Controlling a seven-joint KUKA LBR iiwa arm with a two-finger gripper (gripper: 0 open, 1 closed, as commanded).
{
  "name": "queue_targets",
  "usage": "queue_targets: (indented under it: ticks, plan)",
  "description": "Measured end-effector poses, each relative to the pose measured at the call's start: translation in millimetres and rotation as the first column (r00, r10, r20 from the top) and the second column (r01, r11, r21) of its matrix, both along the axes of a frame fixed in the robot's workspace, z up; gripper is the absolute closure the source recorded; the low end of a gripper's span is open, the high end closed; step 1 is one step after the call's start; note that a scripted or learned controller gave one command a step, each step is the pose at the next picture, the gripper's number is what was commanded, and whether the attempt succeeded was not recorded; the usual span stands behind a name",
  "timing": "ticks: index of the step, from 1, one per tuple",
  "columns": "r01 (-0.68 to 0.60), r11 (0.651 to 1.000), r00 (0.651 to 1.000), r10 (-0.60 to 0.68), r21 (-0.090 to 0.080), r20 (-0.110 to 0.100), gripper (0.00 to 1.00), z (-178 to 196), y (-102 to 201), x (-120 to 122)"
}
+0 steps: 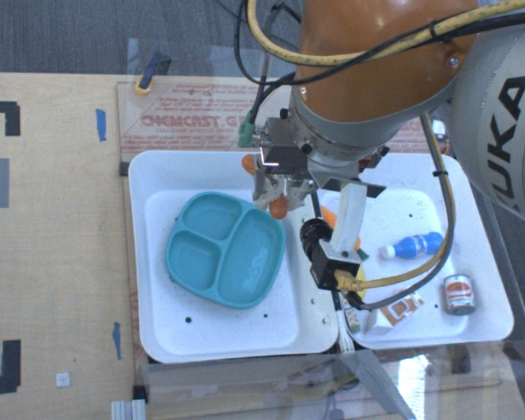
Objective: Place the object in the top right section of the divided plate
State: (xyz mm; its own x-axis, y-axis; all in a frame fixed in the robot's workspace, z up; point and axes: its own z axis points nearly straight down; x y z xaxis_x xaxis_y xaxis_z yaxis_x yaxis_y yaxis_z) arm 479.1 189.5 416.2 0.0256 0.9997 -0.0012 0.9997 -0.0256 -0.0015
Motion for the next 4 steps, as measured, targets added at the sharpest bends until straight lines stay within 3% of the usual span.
queue_targets:
  ticks: [1,2,3,4]
  plan:
    - [0.074,0.997,0.997,-0.074,-0.001,-0.001,1.00,-41.6,2.8,-0.7]
    - [0.283,0.959,0.959,-0.283,0.001,0.003,1.00,-19.2,4.1,34.9]
    - [0.206,0.979,0.979,-0.206,-0.001,-0.002,1.00,-28.1,-1.8,4.7]
    - [0.285,0.958,0.958,-0.285,-0.001,-0.001,1.00,-30.1,20.5,0.1]
